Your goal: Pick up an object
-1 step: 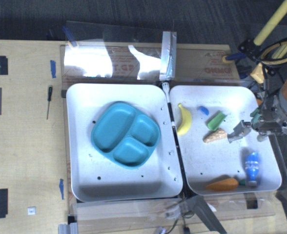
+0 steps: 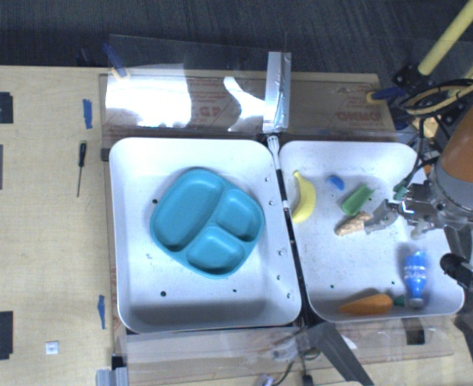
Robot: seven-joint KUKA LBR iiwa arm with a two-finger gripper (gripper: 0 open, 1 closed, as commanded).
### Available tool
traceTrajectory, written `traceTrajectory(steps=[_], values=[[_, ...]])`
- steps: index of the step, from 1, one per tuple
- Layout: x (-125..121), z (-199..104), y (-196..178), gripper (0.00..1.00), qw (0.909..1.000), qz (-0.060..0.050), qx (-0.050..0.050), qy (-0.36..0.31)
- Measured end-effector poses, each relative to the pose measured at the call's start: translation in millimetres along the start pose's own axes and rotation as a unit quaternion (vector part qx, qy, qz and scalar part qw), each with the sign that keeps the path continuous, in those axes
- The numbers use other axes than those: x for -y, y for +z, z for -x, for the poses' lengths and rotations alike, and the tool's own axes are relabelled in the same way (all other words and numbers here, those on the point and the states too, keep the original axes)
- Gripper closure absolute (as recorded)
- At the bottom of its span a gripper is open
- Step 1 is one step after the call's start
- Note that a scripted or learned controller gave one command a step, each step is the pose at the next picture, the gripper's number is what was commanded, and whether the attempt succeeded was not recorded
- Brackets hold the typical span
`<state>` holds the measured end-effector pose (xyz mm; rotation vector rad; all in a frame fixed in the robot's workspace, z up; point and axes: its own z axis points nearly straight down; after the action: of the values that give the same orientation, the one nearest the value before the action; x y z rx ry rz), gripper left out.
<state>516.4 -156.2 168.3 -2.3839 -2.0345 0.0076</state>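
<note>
While the arm (image 2: 462,163) reaches in from the right, the scene reads so:
Gripper (image 2: 379,218): low over the right bin (image 2: 385,153), its tip at the tan piece; whether the fingers are wide, narrow or closed on anything cannot be told
Tan piece (image 2: 351,227): near the bin's middle, touching or just beside the gripper tip (contact unclear)
Green block (image 2: 355,199): tilted, just above the tan piece
Banana (image 2: 304,199): by the bin's left wall, curved
Blue bit (image 2: 335,182): small, between banana and green block, toward the far wall
Bottle (image 2: 415,276): blue and clear, near the right wall
Carrot (image 2: 367,303): lying along the near wall, just left of the bottle's lower end
Left bin (image 2: 132,215): holds a blue divided plate (image 2: 207,221), three compartments, set askew
</note>
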Motion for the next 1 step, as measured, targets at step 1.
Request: traceTrajectory(steps=[1], values=[[-40.7, -30.5, 32.2, 0.00, 0.9991, 0.004, 0.001, -0.042]])
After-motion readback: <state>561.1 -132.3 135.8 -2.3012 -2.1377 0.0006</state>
